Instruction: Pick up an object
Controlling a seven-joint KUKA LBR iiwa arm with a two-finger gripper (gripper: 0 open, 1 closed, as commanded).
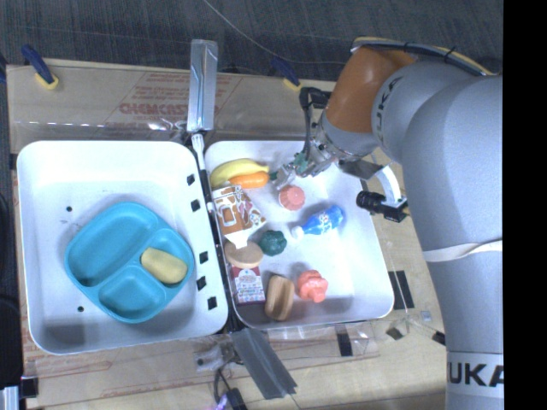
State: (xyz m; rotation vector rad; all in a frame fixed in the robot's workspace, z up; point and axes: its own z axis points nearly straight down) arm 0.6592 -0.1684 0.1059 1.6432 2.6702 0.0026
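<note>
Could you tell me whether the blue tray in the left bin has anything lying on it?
Yes, a yellow potato-like lump lies in one compartment of the blue tray in the left bin.

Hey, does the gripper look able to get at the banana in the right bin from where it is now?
Probably yes. The gripper hangs just right of the banana, whose top is uncovered. An orange carrot-like piece lies against its lower side, so a grasp may catch both.
</note>
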